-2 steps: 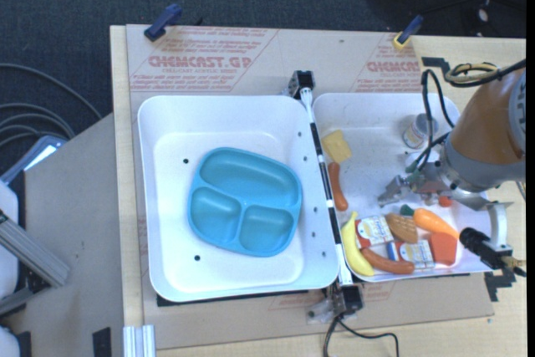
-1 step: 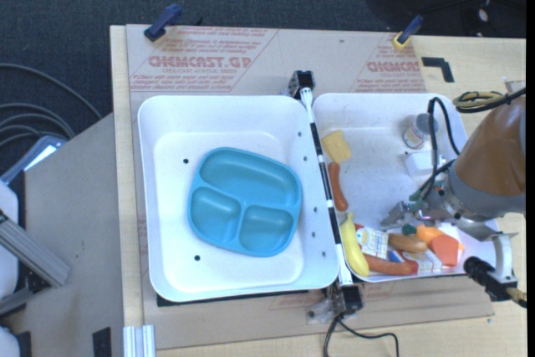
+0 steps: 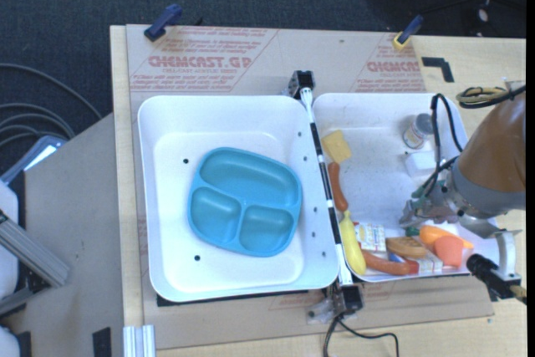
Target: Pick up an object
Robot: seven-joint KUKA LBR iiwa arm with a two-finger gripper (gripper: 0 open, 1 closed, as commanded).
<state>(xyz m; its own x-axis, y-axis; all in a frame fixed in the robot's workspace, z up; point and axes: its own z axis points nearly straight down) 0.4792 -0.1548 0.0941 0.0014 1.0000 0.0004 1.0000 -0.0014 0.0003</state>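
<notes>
Claw [image 3: 420, 216] low in right bin [image 3: 376, 109], over toy food near carrot [image 3: 443, 243]; finger state cannot be told. Blue divided plate [image 3: 244, 201] in left bin [image 3: 159, 180].

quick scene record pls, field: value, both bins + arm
left bin: holds a blue divided plate, lying flat
right bin: toy food crowded along the left wall and near edge
along left wall: yellow wedge, sausage, banana
near edge: second sausage, orange carrot
far right corner: small grey can
arm: reaching in from the right, low over the right bin
hand: state cannot be judged; no object seen held
</notes>
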